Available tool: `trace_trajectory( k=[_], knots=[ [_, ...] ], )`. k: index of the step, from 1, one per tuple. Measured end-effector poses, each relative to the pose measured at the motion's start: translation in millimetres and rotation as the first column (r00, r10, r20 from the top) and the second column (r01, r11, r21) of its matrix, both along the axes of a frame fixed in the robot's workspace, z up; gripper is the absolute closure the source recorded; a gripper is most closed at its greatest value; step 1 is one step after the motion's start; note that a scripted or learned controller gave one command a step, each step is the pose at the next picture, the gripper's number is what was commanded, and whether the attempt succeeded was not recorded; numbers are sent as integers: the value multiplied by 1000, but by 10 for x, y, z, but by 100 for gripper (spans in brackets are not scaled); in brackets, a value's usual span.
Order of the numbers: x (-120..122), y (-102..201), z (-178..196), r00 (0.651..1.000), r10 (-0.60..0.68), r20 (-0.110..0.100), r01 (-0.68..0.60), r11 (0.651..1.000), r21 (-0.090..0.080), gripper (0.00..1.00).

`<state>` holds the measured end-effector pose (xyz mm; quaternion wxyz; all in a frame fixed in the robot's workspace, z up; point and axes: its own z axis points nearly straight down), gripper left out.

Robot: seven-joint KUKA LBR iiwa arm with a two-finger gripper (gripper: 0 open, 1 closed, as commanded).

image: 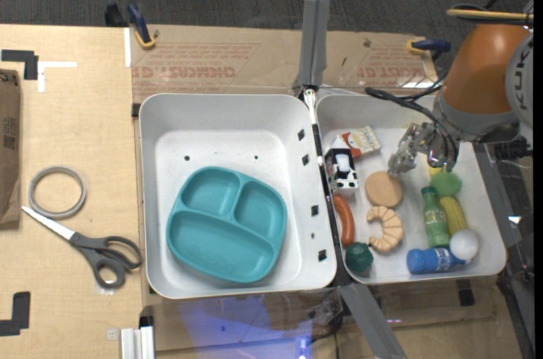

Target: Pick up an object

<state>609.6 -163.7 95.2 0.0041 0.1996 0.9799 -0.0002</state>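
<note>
Dark carpet is running behind a plywood bench (pixel 76 111) that is bearing two shallow white bins side by side. Sitting in the left bin (pixel 161 137) is a teal divided plate (pixel 226 223); the right bin (pixel 490 204) is holding the toy food.

The gripper (pixel 422 149) is hanging over the right bin's upper middle with nothing between its fingers, which are looking slightly apart. Just below it the round tan cookie (pixel 384 190) is lying flat, and that seems the likeliest target. A clean pick is calling for a straight descent centred on the cookie, with the fingers straddling its edges and staying clear of the croissant (pixel 387 228) just beneath.

Being round, the cookie is offering no long axis. The green bottle (pixel 435 217) beside it is lying lengthwise, its cap pointing toward the bin's far side, just beside the corn cob (pixel 456 215).
</note>
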Motion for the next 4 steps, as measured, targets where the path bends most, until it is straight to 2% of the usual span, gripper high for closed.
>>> trace_trajectory(
  k=[1,2,3,4],
  knots=[
    [-10,3,-16,1000,0,-3,0,1000,1,0],
    [370,439,-25,998,-69,-3,69,998,2,0],
    [213,-167,-19,999,50,-4,-50,999,0,0],
    [-514,-585,-22,997,82,-4,-82,997,1,0]
  ],
)
